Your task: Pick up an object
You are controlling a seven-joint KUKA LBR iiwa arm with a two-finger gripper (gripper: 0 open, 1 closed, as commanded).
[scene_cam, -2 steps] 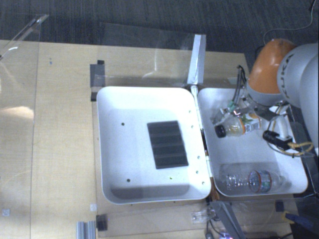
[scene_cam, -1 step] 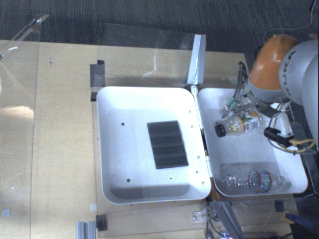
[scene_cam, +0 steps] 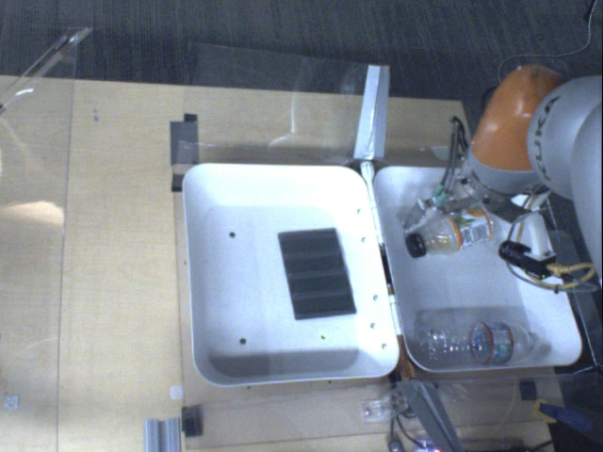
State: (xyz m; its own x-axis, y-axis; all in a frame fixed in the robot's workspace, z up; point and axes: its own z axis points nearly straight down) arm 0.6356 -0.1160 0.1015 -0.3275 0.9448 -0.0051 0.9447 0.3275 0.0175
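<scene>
1. Clear plastic makes the small bottle (scene_cam: pixel 443 237) hard to read: it lies on its side in the right bin (scene_cam: pixel 565 332), dark cap toward the left bin (scene_cam: pixel 217 281), an orange-brown label around its body, and its far end merges with the gripper (scene_cam: pixel 454 205) above it.
2. The gripper sits just over or against that bottle, but its tips are lost among cables and glare, so I cannot tell whether it is released or clenched, nor whether it has the bottle.
3. The arm (scene_cam: pixel 556 130) is cut off by the right edge; a glossy orange band (scene_cam: pixel 509 111) and a smooth grey housing are what show.
4. A second bottle (scene_cam: pixel 471 342), also transparent and lying flat, rests along the near wall of the right bin; a bluish patch shows through it, and its outline is faint against the white.
5. In the left bin lies a black ribbed rectangular pad (scene_cam: pixel 317 272), set slightly askew.
6. Both bins are shallow, white, round-cornered, side by side on the pale wooden table (scene_cam: pixel 94 299).
7. A transparent sheet (scene_cam: pixel 38 64) over the table's left side shows mostly as reflections.
</scene>
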